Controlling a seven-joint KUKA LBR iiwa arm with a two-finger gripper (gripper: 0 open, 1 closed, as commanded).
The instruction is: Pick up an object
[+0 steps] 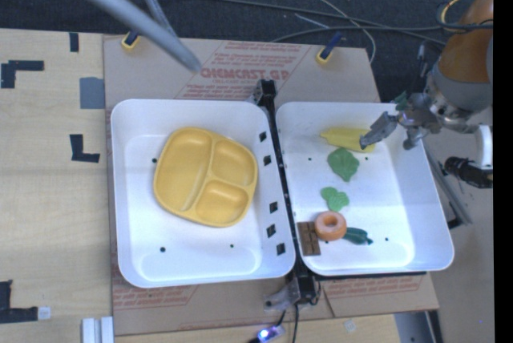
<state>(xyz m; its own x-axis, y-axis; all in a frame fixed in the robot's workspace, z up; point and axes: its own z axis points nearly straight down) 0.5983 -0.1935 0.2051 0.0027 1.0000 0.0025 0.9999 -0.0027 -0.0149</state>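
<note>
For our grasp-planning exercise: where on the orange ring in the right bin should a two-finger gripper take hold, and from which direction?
Come straight down from above. The ring lies flat near the front of the right bin, so I would put one finger in its hole and one outside, pinching the rim. Choose the rim's rear side: a brown block and a dark green piece crowd its other sides.

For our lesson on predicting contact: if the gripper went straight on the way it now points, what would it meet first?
Most likely the yellow piece in the right bin: the gripper points down and left at it, close by. Its height above the piece is unclear from this single slanted view.
</note>
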